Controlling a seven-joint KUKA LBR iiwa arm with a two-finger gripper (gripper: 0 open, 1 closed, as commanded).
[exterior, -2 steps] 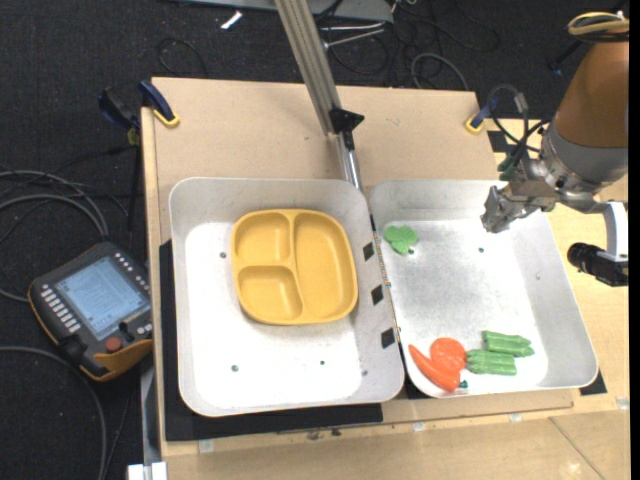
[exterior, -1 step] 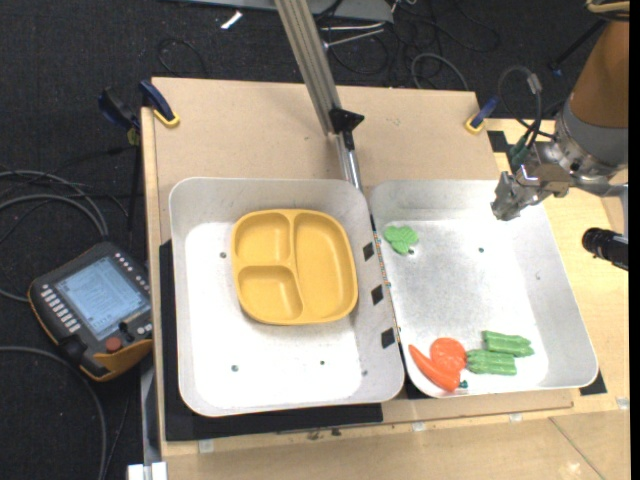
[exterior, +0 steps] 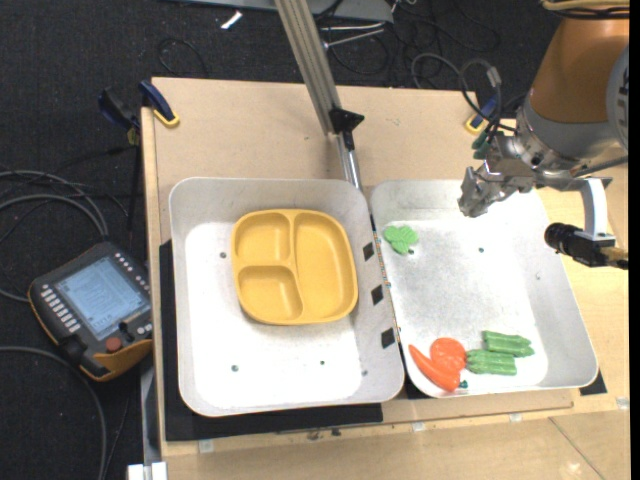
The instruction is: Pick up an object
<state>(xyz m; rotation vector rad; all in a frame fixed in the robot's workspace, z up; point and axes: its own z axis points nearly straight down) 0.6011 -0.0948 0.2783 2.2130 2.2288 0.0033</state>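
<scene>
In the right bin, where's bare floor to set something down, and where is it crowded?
Right bin: bare floor runs through the middle, between the green leafy piece near the left wall and the right rim. The gripper hangs over the far edge. It is crowded in the near corner: the red-orange vegetable and green pods sit together.

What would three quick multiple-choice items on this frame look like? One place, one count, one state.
1. Where is the yellow plate?
A. left bin
B. right bin
C. bare bench

2. How many compartments does the plate have?
A. two
B. three
C. five

3. The gripper is:
A. over the right bin's far edge
B. pressed onto the plate
C. resting on the pea pods

Key: 1 A, it lies in the left bin. 2 B, two ridges split it into three. 3 A, it hangs over the right bin, apart from the pea pods.
</scene>
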